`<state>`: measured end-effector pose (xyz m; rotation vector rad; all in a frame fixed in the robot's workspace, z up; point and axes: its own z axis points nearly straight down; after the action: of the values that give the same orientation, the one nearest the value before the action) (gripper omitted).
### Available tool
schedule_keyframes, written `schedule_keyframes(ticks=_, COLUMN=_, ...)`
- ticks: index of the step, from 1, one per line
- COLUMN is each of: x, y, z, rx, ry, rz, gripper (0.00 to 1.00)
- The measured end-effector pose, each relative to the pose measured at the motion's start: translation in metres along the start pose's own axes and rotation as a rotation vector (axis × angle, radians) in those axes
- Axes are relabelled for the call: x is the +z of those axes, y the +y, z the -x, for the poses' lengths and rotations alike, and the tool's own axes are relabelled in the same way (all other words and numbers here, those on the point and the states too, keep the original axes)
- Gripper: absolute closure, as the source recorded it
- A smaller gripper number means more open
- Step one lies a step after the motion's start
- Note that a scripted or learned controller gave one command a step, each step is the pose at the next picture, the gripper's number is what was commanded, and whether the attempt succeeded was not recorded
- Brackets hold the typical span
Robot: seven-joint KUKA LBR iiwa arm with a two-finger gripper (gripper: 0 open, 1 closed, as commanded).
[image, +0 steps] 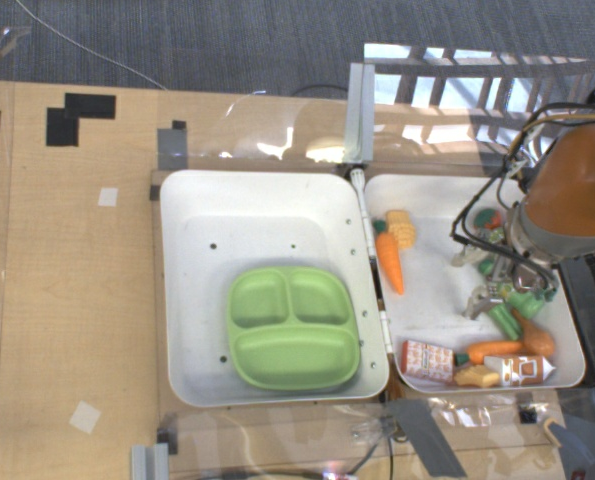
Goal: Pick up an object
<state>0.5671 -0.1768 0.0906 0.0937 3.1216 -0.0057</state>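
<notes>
Hidden under my arm

My wrist covers the green toys (512, 303) at the right bin's (432, 268) right side; my pincer (489, 298) blurs.

Smooth matt green plastic plate (293, 328)

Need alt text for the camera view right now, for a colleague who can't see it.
The arm's gripper hangs over toy food piled in the right bin, near a carrot and corn. The left bin holds a green divided plate.
</notes>
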Motion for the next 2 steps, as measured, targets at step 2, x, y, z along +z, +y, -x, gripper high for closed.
schedule_keyframes(ticks=2, x=0.002, y=-0.006, z=0.011, rx=0.055, ry=0.006, rz=0.002, gripper=0.00)
